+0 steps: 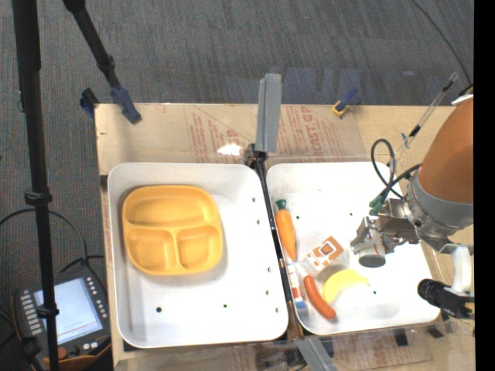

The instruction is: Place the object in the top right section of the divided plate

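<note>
- Far left, off the bench: a black stand pole point(31, 130) and a tablet-like screen point(58, 311) on the floor.
- Left bin point(124, 315) holds the yellow divided plate point(173, 229), sitting flat in the upper-left part of the bin — one long section across the top, two smaller ones below.
- Right along the divider, just inside the right bin point(402, 308): a toy carrot point(286, 230), green top pointing away from the camera.
- Below the carrot there's a reddish sausage-looking piece point(319, 297), and just beside it a yellow banana point(345, 284). The two look like they're touching or nearly so.
- A small orange-and-white packet point(325, 251) lies between the carrot and the banana.
- The gripper point(373, 246) hangs over the right bin just right of the packet and above the banana — can't tell whether it's spread or clamped from this angle.
- Grey arm with its orange band point(456, 157) comes in from the right edge.
</note>
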Action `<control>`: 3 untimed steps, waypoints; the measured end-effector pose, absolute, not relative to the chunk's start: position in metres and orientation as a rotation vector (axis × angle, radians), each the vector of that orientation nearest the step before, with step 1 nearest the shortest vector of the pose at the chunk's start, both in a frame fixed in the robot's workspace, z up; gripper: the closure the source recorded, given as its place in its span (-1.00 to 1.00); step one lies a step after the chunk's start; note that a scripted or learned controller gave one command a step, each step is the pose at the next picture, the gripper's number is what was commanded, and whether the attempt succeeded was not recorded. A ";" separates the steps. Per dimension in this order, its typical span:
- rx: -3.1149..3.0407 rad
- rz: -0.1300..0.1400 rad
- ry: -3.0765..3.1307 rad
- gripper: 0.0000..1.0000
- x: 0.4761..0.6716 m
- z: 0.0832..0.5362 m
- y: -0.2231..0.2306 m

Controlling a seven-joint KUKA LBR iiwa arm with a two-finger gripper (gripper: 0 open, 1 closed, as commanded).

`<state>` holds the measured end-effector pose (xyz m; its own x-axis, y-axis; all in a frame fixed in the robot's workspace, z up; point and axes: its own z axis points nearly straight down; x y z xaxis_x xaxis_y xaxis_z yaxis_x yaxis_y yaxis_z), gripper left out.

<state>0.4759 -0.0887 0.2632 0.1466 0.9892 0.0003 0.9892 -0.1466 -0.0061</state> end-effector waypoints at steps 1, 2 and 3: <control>-2.390 0.008 -2.036 1.00 0.483 0.435 -0.100; -2.375 0.010 -2.051 1.00 0.477 0.426 -0.089; -2.433 0.011 -1.983 1.00 0.477 0.412 -0.001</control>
<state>0.4767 -0.0006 0.4119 0.2018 0.9794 -0.0034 0.9794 -0.2018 -0.0067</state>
